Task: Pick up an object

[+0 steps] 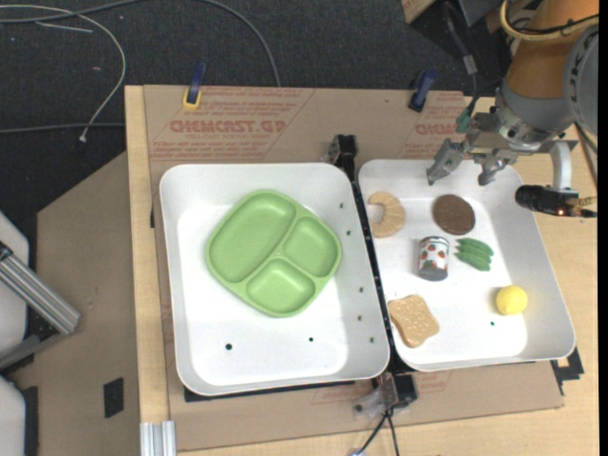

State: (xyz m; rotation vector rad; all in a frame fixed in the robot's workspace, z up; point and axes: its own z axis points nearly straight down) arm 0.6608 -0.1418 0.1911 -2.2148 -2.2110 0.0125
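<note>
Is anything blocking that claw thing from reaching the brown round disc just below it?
Nothing visible does. The tool hangs open above the far end of the right bin, and the brown disc lies just nearer, with bare bin floor around it.

A brown cardboard sheet [237, 122] printed with red "CHEMCAST GP" lettering covers the bench. Two blue clamps [196, 83] [422, 90] grip its far edge. Beyond that edge a thin grey cable [114, 27] loops over dark carpet [313, 17]. An aluminium rail [33, 288] lies left of the sheet.
</note>
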